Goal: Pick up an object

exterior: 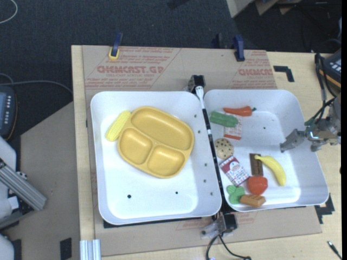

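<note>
Gripper (pixel 293 140) sits at the right bin's (pixel 282 104) right rim, fingers apart, gripping nothing. Pickup not yet done. Nearest candidate, the banana (pixel 272 168), lies on the bin floor just below-left; approach, grasp and lift remain.

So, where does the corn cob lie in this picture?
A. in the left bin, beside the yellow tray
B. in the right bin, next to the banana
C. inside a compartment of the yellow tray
A: the corn cob lies along the yellow tray's outer left edge, in the left bin.
</note>
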Controlling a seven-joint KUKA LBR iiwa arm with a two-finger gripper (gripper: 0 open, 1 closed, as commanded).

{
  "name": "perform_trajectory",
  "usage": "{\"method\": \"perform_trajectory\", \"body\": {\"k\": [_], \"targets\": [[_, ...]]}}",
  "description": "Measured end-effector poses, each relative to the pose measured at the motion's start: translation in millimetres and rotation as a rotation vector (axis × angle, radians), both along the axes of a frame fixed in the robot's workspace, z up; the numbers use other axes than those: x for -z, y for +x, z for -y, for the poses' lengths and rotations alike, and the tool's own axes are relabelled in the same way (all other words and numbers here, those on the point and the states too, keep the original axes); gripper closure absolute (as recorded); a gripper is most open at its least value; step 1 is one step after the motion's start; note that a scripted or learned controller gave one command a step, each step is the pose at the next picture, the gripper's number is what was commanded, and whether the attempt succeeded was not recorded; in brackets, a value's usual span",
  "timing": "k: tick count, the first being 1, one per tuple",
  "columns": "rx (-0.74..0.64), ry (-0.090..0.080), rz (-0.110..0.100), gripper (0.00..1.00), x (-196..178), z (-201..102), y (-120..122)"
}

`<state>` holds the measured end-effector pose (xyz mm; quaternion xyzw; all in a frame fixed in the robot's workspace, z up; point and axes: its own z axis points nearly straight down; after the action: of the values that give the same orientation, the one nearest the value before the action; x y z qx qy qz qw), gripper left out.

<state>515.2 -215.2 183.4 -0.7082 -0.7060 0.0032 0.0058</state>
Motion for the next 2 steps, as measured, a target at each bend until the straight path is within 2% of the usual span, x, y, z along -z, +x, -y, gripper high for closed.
{"method": "perform_trajectory", "body": {"k": [1, 2], "targets": [[-0.003, -0.004, 0.012, 0.0, -6.3, -0.1, 3.3], [-0.004, -0.001, 0.008, 0.0, 40.1, -0.1, 10.8]]}}
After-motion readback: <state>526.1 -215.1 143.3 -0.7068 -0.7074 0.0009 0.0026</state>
